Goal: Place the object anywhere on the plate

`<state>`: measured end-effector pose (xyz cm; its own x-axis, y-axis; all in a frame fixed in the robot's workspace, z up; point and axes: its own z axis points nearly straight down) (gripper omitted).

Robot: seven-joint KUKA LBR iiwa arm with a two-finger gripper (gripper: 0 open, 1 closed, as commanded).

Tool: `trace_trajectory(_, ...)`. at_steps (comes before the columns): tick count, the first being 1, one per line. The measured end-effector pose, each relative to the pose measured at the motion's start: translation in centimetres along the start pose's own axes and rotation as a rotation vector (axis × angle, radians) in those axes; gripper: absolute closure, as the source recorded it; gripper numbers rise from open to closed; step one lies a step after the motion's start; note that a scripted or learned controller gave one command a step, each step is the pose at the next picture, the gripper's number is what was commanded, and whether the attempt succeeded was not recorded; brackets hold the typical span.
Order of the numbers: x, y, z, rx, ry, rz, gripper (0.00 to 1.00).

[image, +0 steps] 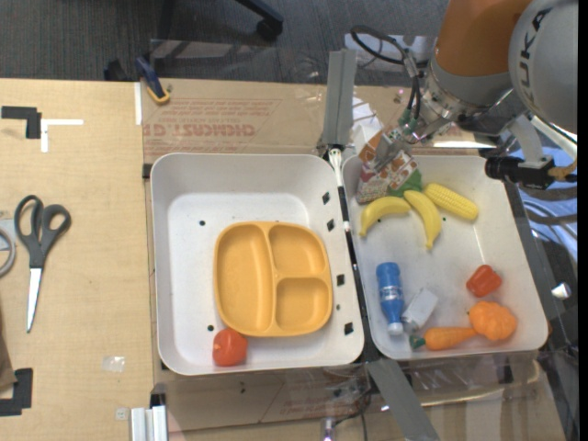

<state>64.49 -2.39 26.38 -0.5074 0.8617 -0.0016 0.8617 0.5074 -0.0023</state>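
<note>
Plate: yellow divided plate (273,277) lying in the left bin (175,246), centre of the frame; nothing rests on it.
Arm: enters from the upper right, the gripper (393,154) down at the upper left corner of the right bin (514,246).
Fingers: closed on a small snack packet (384,171), orange and green, which hangs between them just above the bananas (404,211).
Task's thing: judged to be that packet, held over the right bin's far corner, well apart from the plate.
Other contents, right bin: corn cob (451,202), blue bottle (390,294), carrot (448,337), an orange fruit (492,321), a red pepper (483,280).
Left bin extra: a red tomato (230,347) just off the plate's lower left edge.
Worktop: scissors (37,246) at far left.
Step in hand: the pick looks made, the carry not yet begun.
Next move calls for: lift clear of the bin wall, travel left and down-frame across the divide, lower over any plate compartment, release.
</note>
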Motion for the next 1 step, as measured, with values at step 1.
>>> trace_trajectory(1, 5.8, -1.34, 7.29, 0.0, 0.001, -0.024, 1.0)
